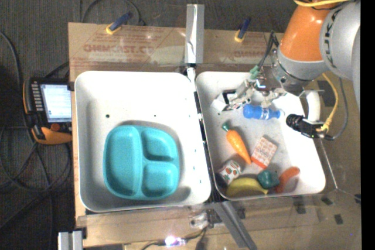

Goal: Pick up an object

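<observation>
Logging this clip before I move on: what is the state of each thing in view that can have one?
tool: over the right bin's far end, above the blue bottle; grip unclear
blue bottle: lying on its side
carrot: lying flat, green end toward the far wall
small can: tipped over
banana: lying against the near wall
teal divided plate: flat in the left bin, right way up
handheld screen: lit

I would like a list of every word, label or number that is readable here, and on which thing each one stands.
"KUKA", partly visible, reads vertically on the grey arm.
Red mirrored print on the cardboard sheet behind the bins: too faint to read.
Handheld screen left of the bins: text too small.
Small box and small can in the right bin: labels blurred.
</observation>
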### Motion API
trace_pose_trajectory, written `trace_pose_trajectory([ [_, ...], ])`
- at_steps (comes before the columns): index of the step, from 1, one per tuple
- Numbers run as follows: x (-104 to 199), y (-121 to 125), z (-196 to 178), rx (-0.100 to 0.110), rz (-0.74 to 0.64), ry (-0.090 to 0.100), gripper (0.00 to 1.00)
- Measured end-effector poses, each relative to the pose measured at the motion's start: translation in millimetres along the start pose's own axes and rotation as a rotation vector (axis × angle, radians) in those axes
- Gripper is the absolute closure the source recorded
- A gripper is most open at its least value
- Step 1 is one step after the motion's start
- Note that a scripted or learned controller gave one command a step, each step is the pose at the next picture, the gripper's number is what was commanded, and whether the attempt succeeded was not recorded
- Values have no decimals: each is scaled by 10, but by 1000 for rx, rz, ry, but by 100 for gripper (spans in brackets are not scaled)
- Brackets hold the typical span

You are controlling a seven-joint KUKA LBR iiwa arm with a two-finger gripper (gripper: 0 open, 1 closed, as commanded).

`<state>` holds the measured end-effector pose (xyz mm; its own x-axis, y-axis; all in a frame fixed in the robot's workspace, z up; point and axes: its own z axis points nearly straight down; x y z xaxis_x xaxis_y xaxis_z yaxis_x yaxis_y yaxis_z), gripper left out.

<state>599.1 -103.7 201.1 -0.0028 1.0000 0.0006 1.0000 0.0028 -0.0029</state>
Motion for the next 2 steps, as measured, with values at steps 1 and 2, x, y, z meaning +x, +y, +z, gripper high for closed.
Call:
trace_pose_trajectory([
  [1, -466, -236, 1075, -5, -34, 0, 0],
  [2, -548, 329, 1121, 15, -97, 4, 0],
])
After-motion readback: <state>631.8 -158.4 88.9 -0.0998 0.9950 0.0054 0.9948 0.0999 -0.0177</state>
